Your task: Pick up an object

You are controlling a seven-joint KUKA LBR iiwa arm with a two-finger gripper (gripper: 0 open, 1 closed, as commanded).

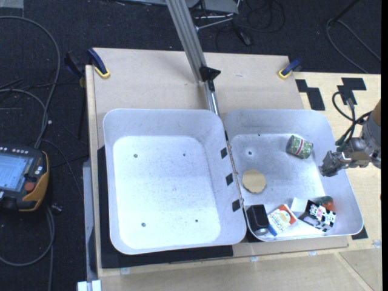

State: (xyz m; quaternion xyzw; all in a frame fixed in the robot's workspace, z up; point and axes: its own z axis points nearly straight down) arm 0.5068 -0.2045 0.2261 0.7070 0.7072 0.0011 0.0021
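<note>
The right bin [276, 126] holds several objects. A green, label-wrapped can [299, 146] lies on its side near the far right. On the floor near the bin's left wall rests a tan round disc [254, 182]. Along the front edge lie a black block [257, 217], an orange and white packet [282, 217] and a black, white and red patterned item [320, 214]. My gripper [331, 165] hangs over the bin's right rim, to the right of the can and behind the patterned item. Nothing shows in its hold.
The left bin [115, 162] sits beside the right one, joined by black clips [231, 177]. A slanted metal post [188, 32] rises behind the bins. Cables run off the arm at the right. A teach pendant [21, 177] lies on the floor to the left.
</note>
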